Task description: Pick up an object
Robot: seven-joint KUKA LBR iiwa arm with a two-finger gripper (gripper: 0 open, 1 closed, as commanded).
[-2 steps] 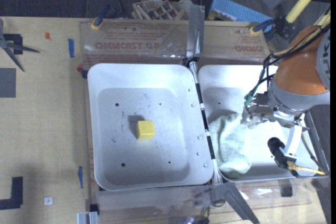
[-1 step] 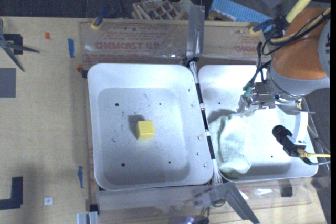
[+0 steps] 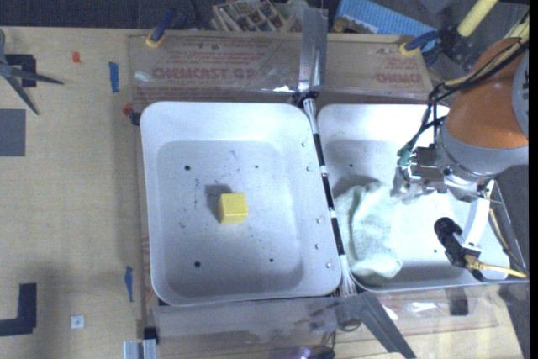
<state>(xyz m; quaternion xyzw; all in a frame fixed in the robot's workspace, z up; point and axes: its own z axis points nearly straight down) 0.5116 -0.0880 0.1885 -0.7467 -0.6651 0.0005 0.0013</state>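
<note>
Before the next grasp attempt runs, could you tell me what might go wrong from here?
1. The tool sits over the right bin beside the pale cloth; the limp fabric could slip out or only bunch up.
2. The yellow block lies alone in the left bin, far from the tool, so reaching it means crossing the divider.

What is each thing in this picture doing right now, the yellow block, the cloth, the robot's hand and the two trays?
Yellow block: lying loose on the floor of the left bin, nothing touching it.
Pale cloth: crumpled in the right bin, against its left wall.
Hand: low over the right bin, just right of the cloth; its grip is too unclear to judge.
Arm: reaching in over the right bin.
</note>
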